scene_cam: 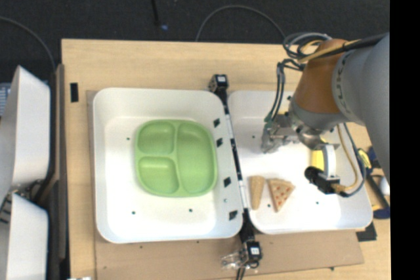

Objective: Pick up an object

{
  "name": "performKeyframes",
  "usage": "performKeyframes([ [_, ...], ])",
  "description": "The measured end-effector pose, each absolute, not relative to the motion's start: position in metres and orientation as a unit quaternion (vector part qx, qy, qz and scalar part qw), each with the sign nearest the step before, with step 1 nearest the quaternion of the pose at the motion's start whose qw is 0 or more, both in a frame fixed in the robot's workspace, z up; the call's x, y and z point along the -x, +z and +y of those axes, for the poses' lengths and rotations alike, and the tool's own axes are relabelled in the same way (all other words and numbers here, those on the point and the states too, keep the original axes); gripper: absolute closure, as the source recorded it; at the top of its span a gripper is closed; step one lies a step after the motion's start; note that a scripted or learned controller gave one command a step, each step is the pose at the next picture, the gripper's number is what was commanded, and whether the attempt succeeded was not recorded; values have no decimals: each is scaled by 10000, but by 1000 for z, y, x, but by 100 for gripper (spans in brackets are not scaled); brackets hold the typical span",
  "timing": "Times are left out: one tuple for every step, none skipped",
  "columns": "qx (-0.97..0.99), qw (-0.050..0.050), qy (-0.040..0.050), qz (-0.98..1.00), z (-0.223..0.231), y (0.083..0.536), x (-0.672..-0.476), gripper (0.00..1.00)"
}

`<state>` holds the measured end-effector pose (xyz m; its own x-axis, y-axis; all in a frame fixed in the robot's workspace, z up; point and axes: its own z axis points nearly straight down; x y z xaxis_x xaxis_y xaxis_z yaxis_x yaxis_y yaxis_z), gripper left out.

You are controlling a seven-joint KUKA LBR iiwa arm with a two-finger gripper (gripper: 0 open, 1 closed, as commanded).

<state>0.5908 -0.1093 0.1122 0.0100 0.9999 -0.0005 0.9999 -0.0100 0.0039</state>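
The camera view looks down on a wooden bench (79,69) bearing two white bins side by side: the left bin (111,206) and the right bin (354,213), touching along a shared middle edge fitted with small black clips. In the left bin lies one green tray (176,157), a rounded plate with three compartments, sitting near the bin's middle and clear of its walls. In the right bin lie two small wedge-shaped objects in tan: a cone (256,191) close to the divider, and just beside it, to the right, a pizza slice (281,193) with reddish spots on its face. The two nearly touch at their upper corners. One arm (341,85), grey with an orange band, reaches in from the right over the right bin. Its gripper (273,141) hangs above the bin's upper middle, pointing down and leftward. Whether it is open or shut cannot be told, since it is small and dark against the wrist. Nothing shows in its grasp. The cone and pizza slice lie below the gripper in the picture, toward the bin's near edge, apart from it with bare white floor between. A yellow-and-black fitting (323,167) with cables hangs from the wrist to the right of the pizza slice.
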Motion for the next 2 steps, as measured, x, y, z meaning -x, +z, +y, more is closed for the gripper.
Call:
performKeyframes([
  [-7103,24,15,7039,-115,157,-595,100],
  [-7060,24,18,7082,-110,203,-593,100],
])
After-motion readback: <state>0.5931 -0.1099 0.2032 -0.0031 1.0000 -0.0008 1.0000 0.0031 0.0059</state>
